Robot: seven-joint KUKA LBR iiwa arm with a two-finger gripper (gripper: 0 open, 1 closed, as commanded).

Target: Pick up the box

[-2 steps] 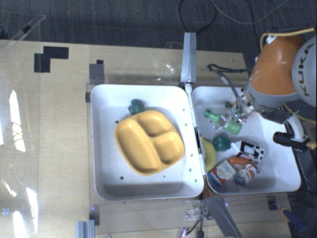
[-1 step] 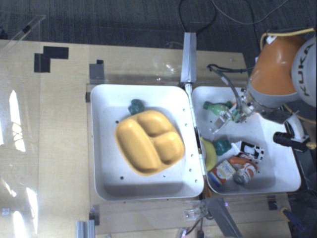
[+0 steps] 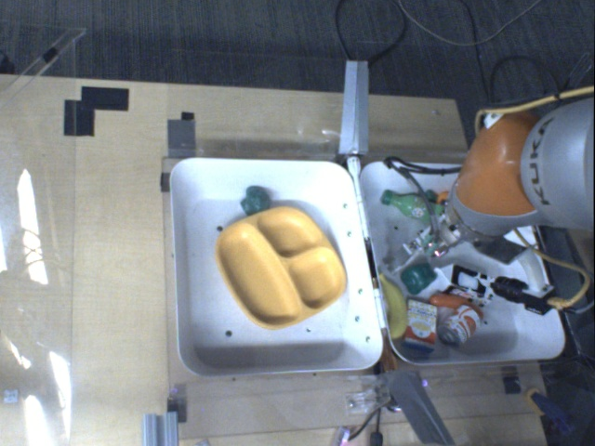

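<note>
The box (image 3: 420, 324) is a small white and orange carton lying near the front edge of the right bin (image 3: 548, 342). My gripper (image 3: 420, 248) hangs over the middle of that bin, behind the box and well apart from it, just above a teal object (image 3: 417, 276). Nothing shows as held by it. The grey arm with its orange band (image 3: 497, 170) reaches in from the right and covers the bin's back right part.
Beside the box lie a yellow banana (image 3: 394, 307), a can (image 3: 459, 326) and an orange piece (image 3: 446, 299). A green bottle (image 3: 406, 203) lies at the back. The left bin (image 3: 191, 249) holds a yellow compartment tray (image 3: 279, 264) and a small teal thing (image 3: 256, 197).
</note>
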